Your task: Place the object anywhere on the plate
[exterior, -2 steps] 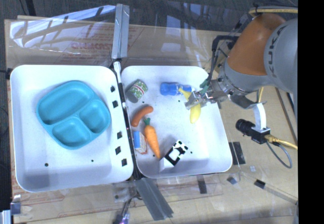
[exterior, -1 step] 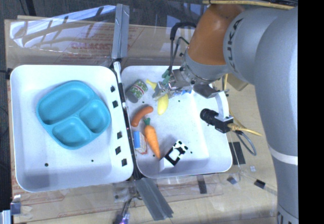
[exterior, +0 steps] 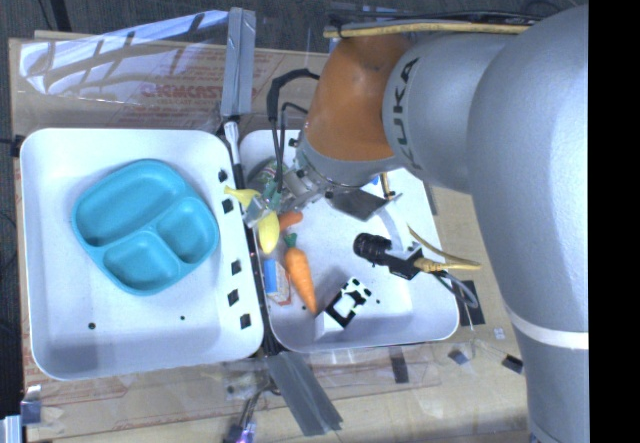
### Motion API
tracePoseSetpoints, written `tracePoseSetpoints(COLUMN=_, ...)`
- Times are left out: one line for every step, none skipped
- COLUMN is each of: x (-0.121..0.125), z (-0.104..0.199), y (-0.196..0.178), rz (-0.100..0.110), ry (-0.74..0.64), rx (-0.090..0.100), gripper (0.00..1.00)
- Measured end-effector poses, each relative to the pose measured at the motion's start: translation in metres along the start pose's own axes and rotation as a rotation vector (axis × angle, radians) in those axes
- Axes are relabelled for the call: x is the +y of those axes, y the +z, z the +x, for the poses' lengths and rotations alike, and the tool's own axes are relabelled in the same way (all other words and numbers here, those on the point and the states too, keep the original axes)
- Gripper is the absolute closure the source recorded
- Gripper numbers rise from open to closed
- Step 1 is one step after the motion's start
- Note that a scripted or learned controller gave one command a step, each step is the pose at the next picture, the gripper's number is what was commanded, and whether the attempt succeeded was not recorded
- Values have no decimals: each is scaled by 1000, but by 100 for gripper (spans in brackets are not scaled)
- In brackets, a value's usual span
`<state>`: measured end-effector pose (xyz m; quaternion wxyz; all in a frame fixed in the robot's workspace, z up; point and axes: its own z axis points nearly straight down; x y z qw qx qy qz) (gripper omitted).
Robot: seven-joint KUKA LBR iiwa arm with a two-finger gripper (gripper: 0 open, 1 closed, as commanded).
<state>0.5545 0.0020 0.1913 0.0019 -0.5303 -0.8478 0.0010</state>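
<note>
Nearest on the table (exterior: 140, 393), 2 shallow white bins just beside each other: left bin (exterior: 60, 351) and right bin (exterior: 400, 326). Toward the near end of the right bin, a black-and-white checkered piece (exterior: 347, 303) flat on the bin floor. Just beyond it and to its left, a carrot (exterior: 300, 279), narrow tip toward the near side, green top away. Beside the carrot, against the wall next to the left bin, a thin blue item (exterior: 271, 276), too small to name. Farther along that wall, a yellow piece (exterior: 268, 231) just past the carrot's top, with a small orange bit (exterior: 290, 219) close on its right. Directly beyond the yellow piece, the tool (exterior: 272, 196), low over the right bin and mostly hidden under the wrist — open or closed, cannot tell. Across in the left bin, a blue plate (exterior: 145, 226) with 3 compartments, set near the middle, apart from every loose thing. No telling the task's object among them — all 4 in the right bin. Farthest, the grey arm (exterior: 480, 131) with its orange band (exterior: 350, 111), reaching in from the right above that bin.
</note>
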Motion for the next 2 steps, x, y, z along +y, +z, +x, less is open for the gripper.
tracePoseSetpoints(x=42, z=67, y=0, rz=-2, ry=-64, rx=-2, gripper=100)
tracePoseSetpoints(x=42, z=67, y=0, rz=-2, ry=-63, rx=-2, gripper=0)
